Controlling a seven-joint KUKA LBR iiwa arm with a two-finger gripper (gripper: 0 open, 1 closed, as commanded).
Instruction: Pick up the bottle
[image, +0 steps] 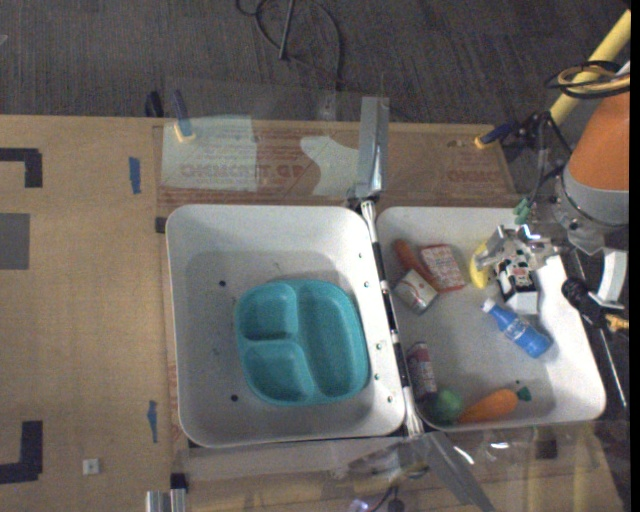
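Cardboard-brown bench (80, 330) fills most of my frame, flat and matte, with black and blue tape marks down its left side. On it I see two shallow white bins with rounded corners: the left bin (200, 250) at centre holds a glossy teal plate (300, 340) with three moulded compartments, and the right bin (570, 385) holds the smaller items. At upper right, the grey arm with its orange band (605, 150) leans in, and its gripper (512, 262) sits over the right bin's upper part; I cannot tell how it is set. Just below it lies the bottle (520, 330), blue plastic with a white cap, tilted, touching nothing I can make out. Smaller still are an orange carrot (490, 405), a red-printed packet (441, 266), a small carton (415, 291) and a green ball (447, 404). Lettering on the clear sheet (240, 160) at the top is mirrored, and I cannot read it.
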